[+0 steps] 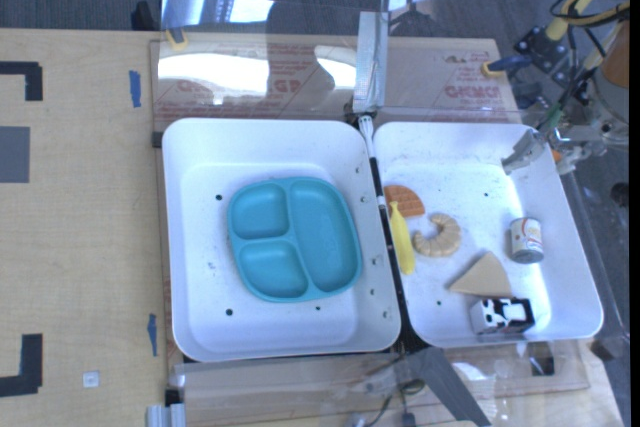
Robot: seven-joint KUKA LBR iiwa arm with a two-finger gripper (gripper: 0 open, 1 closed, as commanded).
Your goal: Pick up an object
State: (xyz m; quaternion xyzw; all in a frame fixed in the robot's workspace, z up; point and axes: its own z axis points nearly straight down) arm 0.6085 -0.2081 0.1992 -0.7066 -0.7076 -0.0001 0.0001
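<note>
The right bin holds several small items. An orange half-disc lies next to a yellow banana-shaped piece by the bin's left wall. A pale croissant-like ring sits in the middle, with a tan wedge below it. A small can lies on its side at the right, and a black-and-white object rests near the front edge. My gripper hangs over the bin's far right corner, above and apart from all of them, with nothing seen in it.
The left bin carries a teal divided plate. A clear upright panel runs behind both bins. Cables and the arm's mount crowd the upper right. Bare wooden bench extends to the left.
</note>
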